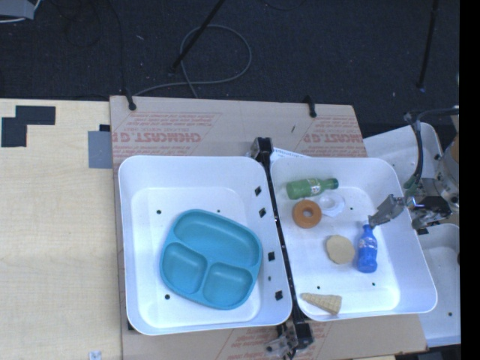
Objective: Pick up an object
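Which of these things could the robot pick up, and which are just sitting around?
Could be picked up: green bottle, brown ring, tan round piece, blue bottle, cone, blue divided tray. The pincer is nearby.

Just sitting around: two white bins, cardboard sheet, cables.

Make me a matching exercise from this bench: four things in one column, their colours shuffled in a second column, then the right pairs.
Things:
1. divided tray
2. bottle lying on its side
3. ring
4. small bottle by the gripper

Colours:
A. orange-brown
B. dark blue
C. green
D. light blue

Pairs: 1-D, 2-C, 3-A, 4-B
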{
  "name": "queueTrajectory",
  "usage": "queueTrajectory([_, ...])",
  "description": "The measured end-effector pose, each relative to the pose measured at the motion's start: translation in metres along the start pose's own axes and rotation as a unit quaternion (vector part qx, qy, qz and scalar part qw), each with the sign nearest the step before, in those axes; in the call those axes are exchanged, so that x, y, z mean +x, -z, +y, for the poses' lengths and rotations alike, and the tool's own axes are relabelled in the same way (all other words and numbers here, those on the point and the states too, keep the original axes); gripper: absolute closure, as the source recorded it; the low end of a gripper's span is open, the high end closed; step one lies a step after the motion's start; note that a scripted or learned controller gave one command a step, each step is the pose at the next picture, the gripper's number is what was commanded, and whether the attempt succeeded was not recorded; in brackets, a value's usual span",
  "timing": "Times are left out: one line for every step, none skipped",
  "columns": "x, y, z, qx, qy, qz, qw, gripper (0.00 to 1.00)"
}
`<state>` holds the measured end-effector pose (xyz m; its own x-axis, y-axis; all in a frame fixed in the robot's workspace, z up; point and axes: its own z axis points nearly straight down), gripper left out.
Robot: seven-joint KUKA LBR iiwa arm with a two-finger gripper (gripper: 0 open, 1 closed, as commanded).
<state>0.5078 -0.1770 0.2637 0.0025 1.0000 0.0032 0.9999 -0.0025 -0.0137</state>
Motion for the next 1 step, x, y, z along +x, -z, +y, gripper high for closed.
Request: queueTrajectory([0.0000,0.0057,0.0018,-0.005,0.001,-0.001,1.0000,0.00])
